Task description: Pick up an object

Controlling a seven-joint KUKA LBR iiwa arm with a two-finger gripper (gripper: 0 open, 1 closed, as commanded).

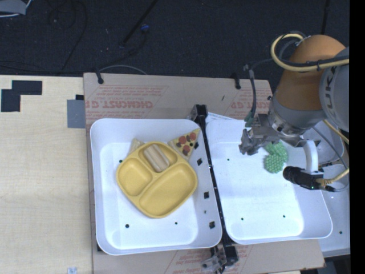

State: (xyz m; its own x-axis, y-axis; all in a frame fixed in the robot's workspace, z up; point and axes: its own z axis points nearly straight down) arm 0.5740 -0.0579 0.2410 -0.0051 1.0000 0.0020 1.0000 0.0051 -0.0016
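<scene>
The claw hangs low over the right-hand shallow white bin, at about nine o'clock from the knobbly green berry-like toy, just beside it. Whether the claw is apart or together, I cannot tell. A good pick likely means shifting toward three o'clock until centred over the toy, then descending straight. The yellow divided plastic plate lies in the left bin.

Cardboard sheet: laid under both bins.
Wooden bench: seen at left.
Cables: strewn on dark floor.
</scene>
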